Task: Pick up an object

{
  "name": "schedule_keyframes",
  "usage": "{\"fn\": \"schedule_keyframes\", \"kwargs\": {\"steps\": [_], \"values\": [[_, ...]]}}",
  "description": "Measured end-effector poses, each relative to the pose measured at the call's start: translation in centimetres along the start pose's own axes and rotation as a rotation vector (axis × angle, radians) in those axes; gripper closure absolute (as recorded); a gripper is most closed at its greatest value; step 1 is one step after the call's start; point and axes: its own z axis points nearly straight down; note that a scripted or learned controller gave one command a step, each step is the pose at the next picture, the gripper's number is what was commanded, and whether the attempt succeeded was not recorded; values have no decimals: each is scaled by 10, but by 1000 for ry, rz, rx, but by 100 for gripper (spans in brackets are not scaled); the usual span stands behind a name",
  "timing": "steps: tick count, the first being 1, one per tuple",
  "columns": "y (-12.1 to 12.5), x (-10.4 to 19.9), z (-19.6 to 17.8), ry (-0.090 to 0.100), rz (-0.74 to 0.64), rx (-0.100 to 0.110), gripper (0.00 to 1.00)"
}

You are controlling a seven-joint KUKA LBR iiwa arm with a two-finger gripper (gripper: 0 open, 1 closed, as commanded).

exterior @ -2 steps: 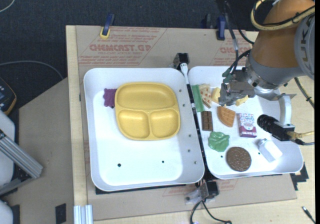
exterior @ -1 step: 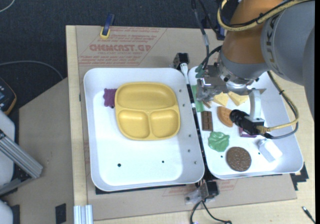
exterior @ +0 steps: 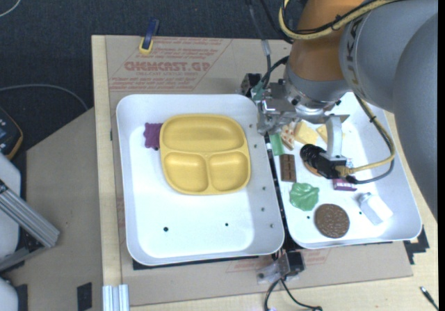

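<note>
**Settling on one target at the crowded edge of the right bin**

The end effector point(exterior: 275, 125) hangs low over the upper left corner of the right bin point(exterior: 414, 218), close to the wall that meets the left bin point(exterior: 195, 229). From this slant I cannot tell whether it is open or closed, and nothing shows in its hold.

Just beneath it lie a small green block point(exterior: 275, 144) and a pale yellow wedge point(exterior: 306, 134), with a brown bar point(exterior: 287, 168) a little nearer the camera. The block looks the likeliest pick. A good grasp would centre on the block alone and come straight down, keeping clear of the bin wall and of the bar beside it.

The green leafy piece point(exterior: 304, 195) and the brown disc point(exterior: 332, 220) lie on more open floor. They would probably make easier targets if this corner proves too tight.
</note>
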Motion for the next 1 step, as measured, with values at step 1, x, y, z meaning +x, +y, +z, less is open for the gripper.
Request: {"fn": "schedule_keyframes", "kwargs": {"steps": [1], "values": [[0, 4, -15, 0, 2, -1, 100]]}}
